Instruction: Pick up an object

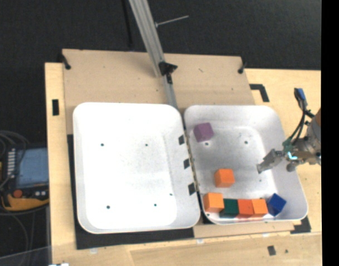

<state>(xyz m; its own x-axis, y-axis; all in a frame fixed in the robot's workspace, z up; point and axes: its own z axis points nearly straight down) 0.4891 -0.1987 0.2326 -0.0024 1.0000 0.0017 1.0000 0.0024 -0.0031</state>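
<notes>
Camera view showed the gripper point(277, 160) at the right edge of the right bin point(236, 118), reaching in from the right, a grey finger slanting down-left over the bin floor. Could not tell how the jaws stood, too small and blurred; nothing visible between them.

Likely targets all sat in the right bin. Lone orange cube point(224, 177) was nearest, left of the jaws and a bit toward the front, well apart from them with bare floor between. Purple cube point(203, 131) sat farther off, up-left near the bin divider. Along the front wall was a row touching or nearly touching: orange block point(214, 201), green block point(231, 207), two more orange blocks point(252, 206), then a blue cube point(276, 203) at the right end, turned at an angle. Blue cube lay almost straight below the jaws, toward the front.

Cubes had no real long axis, so approach angle mattered little. My guess: the lone orange cube was the easier pick, free on all sides; the row pieces were crowded against the wall. Left bin point(130, 165) on the table point(152, 65) held none of the blocks.
</notes>
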